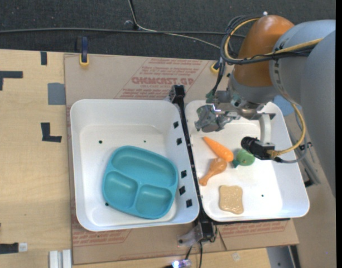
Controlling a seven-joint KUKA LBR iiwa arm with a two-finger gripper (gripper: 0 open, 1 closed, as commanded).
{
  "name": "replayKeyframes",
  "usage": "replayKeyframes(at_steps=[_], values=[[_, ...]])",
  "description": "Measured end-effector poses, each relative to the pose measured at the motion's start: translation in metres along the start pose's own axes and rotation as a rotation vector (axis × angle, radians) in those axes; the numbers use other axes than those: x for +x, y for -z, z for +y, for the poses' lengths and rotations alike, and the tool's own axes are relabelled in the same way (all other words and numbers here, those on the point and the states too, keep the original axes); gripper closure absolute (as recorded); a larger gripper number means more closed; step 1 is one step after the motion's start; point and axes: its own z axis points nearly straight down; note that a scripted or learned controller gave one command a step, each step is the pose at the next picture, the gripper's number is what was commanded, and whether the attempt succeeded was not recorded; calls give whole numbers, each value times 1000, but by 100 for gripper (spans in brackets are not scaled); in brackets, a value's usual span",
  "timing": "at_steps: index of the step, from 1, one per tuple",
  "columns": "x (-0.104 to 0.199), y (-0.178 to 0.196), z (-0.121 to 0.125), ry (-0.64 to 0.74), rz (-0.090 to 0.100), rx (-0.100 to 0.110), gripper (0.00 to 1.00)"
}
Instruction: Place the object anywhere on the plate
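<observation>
The plate [140, 182] sits bare in the left bin [81, 149]. Right of it lie a toast [231, 199], a drumstick [213, 171] and a carrot [217, 148] — the nearest pick. Beyond the carrot hangs the gripper [207, 118]; its fingers' spread I cannot tell. Descend centred, then lift clear of the divider.

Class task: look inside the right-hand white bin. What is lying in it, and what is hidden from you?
In the right bin lie a toy carrot, a drumstick and a slice of bread. The arm covers the bin's far end, so anything beneath it is hidden.
</observation>
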Motion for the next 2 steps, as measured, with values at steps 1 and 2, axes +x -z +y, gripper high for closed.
replayKeyframes(at_steps=[1,2], values=[[63,4,4,1,0,-1,100],[109,6,-6,-1,-1,1,100]])
